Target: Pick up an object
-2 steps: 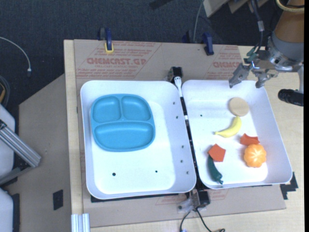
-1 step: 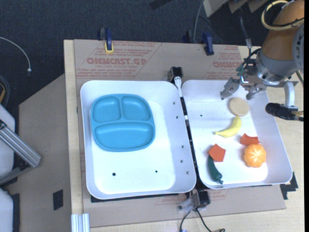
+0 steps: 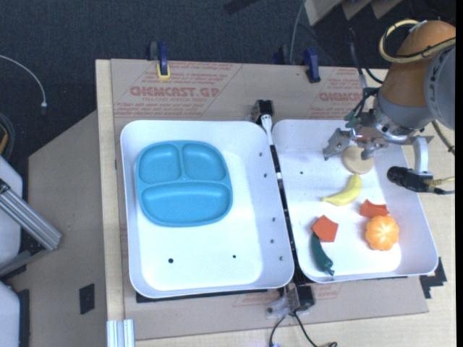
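Now lower the hand [image 3: 354, 147], spread open, squarely over the beige round piece [image 3: 358, 162] in the right bin [image 3: 416, 262]. Clench only once fingers straddle it, clear of the banana [image 3: 345, 192] just nearer.

Dark blue carpet [image 3: 87, 20] surrounds a brown board [image 3: 217, 85] held by blue clamps [image 3: 160, 53].

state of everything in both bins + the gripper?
gripper: low over the right bin, just above the beige round piece; finger state unclear
beige round piece: under the gripper
banana: lying flat
red pieces: lying loose
orange: resting near bin edge
green pepper: lying flat
blue tray: upright in left bin
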You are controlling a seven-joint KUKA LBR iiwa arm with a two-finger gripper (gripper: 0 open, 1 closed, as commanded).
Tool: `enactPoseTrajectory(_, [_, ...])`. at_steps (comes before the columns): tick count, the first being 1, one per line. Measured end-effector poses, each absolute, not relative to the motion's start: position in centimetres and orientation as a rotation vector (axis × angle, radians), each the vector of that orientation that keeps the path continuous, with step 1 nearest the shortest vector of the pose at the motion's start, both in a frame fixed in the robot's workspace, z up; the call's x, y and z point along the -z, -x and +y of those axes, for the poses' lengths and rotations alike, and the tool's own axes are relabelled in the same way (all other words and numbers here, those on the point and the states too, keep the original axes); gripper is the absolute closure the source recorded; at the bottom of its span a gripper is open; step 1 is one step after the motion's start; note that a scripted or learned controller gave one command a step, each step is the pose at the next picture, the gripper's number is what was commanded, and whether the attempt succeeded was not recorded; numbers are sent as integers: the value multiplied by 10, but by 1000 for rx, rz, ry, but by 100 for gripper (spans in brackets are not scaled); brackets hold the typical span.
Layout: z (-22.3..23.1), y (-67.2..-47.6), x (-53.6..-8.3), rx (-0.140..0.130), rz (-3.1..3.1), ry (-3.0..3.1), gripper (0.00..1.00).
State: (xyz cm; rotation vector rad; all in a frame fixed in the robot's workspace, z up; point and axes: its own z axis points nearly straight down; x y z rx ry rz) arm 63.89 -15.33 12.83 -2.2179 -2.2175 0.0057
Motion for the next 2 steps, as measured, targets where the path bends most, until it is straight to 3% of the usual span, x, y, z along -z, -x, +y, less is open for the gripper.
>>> enactPoseTrajectory(1, [-153, -640, -85, 0, -2224, 2222, 0])
enactPoseTrajectory(2, [-155, -643, -102, 6, -2233, 2231, 100])
